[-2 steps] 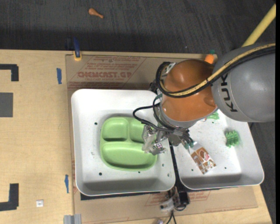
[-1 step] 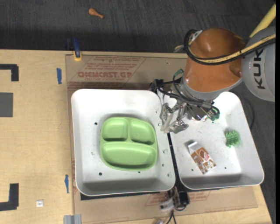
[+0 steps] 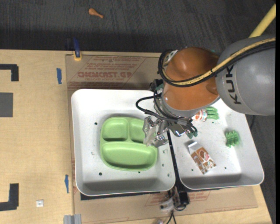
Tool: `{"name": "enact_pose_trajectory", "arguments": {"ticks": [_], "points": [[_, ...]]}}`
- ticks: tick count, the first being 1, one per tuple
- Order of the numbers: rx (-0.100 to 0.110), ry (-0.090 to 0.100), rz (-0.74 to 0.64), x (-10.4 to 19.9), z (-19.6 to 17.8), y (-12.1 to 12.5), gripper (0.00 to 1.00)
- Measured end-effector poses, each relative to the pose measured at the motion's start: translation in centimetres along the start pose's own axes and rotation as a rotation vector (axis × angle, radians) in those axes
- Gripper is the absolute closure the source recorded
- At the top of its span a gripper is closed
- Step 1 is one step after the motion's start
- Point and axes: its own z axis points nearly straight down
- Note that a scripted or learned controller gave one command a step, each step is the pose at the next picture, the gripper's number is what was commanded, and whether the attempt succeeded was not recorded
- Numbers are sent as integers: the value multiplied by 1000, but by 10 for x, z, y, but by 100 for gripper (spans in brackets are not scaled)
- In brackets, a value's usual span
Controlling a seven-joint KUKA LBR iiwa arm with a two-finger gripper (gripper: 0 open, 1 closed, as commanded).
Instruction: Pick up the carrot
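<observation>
The carrot [image 3: 206,114] lies in the right bin [image 3: 245,175], near its back left. I see an orange-and-white body with green leaves at its right end, and the arm's orange wrist band covers part of it. My gripper [image 3: 155,135] hangs below that band, over the right edge of the green divided plate [image 3: 124,151] in the left bin [image 3: 85,131]. It is left of the carrot, across the wall between the bins. Nothing shows in the gripper.
A green broccoli-like piece [image 3: 232,138] sits at the right of the right bin. A small printed packet [image 3: 202,159] lies near that bin's front. A small orange item [image 3: 95,13] lies on the dark floor beyond the bench. Black cables loop around the wrist.
</observation>
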Motion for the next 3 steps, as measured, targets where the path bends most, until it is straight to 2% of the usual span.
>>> {"name": "enact_pose_trajectory", "arguments": {"ticks": [1, 2, 3], "points": [[3, -5, -286, 7, -130, -56, 100], [0, 0, -393, 49, -22, 6, 100], [2, -4, -916, 42, -127, -59, 100]]}}
